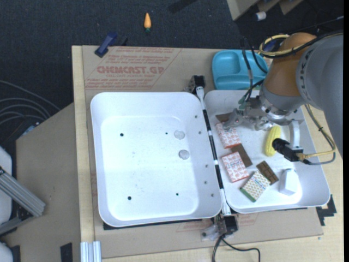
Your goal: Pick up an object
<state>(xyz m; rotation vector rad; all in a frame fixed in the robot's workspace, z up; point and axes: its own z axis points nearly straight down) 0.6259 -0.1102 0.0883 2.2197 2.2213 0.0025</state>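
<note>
Yellow banana-shaped toy [272, 140] in right bin [313, 187], upper right part | long axis near vertical in view, tilted slightly, lower end toward near rim | gripper [256, 119] just left of it, over bin | finger state: cannot tell | patterned blocks [234, 165] nearby to the left

Even overhead light, slightly soft focus

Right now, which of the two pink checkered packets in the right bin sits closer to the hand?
The upper pink packet, just below the hand. The other pink packet lies lower in the right bin, beside the green-checkered one.
</note>
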